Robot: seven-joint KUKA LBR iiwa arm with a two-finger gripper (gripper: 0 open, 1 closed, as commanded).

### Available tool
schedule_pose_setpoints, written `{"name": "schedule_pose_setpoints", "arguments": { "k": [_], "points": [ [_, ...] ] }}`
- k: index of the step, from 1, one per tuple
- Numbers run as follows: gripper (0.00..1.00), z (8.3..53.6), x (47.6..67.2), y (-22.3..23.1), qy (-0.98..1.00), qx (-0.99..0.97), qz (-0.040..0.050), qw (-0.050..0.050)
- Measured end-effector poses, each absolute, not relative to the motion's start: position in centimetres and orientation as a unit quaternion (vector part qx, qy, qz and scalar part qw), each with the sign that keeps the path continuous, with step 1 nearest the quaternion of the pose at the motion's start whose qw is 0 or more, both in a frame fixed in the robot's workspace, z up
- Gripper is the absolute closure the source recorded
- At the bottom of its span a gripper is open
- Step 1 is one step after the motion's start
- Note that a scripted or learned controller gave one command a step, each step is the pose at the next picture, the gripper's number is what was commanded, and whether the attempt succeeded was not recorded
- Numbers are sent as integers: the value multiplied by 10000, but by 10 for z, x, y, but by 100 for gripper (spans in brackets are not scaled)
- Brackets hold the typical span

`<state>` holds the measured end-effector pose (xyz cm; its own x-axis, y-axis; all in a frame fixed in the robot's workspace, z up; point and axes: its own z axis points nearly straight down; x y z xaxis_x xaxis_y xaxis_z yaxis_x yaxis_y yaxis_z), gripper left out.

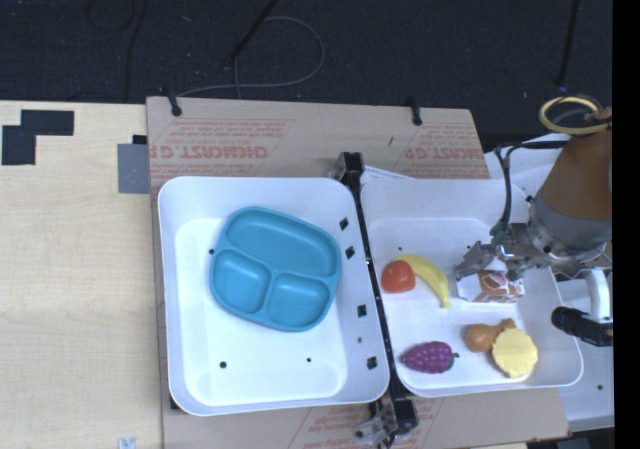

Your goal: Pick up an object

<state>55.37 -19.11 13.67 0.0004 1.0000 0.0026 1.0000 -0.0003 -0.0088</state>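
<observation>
- Two white bins sit side by side on a cardboard sheet (pixel 300 137), meeting at a dark divider strip down the middle.
- Left bin (pixel 190 357) has just a blue divided plate (pixel 274 268), sitting a bit toward the upper middle. Bare floor all round it, most of it along the bottom and the left wall.
- Right bin (pixel 440 237) is the busy one. Red tomato (pixel 398 276) and yellow banana (pixel 432 277) are touching each other, near the divider side. Purple grapes (pixel 429 357) are down by the bottom rim. An orange-brown pear-looking piece (pixel 484 336) sits right against a yellow chunk (pixel 514 353) in the lower right corner.
- Open room in that bin is mostly the top strip under the upper rim, plus a gap between the banana and the grapes.
- Arm comes in from the right, orange band (pixel 582 177) up top, grey wrist below it, angled down and leftward into the right bin.
- Gripper (pixel 490 272) is low over a small white and orange packet (pixel 492 286), near the right side of the bin, just right of the banana. Can't tell how the tool is set, too much metal clutter there, and can't tell if it has the packet.
</observation>
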Motion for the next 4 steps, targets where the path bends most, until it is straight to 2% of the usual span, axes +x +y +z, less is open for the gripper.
{"name": "schedule_pose_setpoints", "arguments": {
  "k": [1, 2, 3, 4],
  "points": [
    [0, 116, 560, -194, -7070, -7071, -36, -92],
    [100, 127, 562, -192, -7066, -7075, -66, -76],
    [100, 191, 563, -194, -7076, -7067, -8, -17],
    [100, 253, 570, -192, -7078, -7064, -11, -22]
  ]
}}
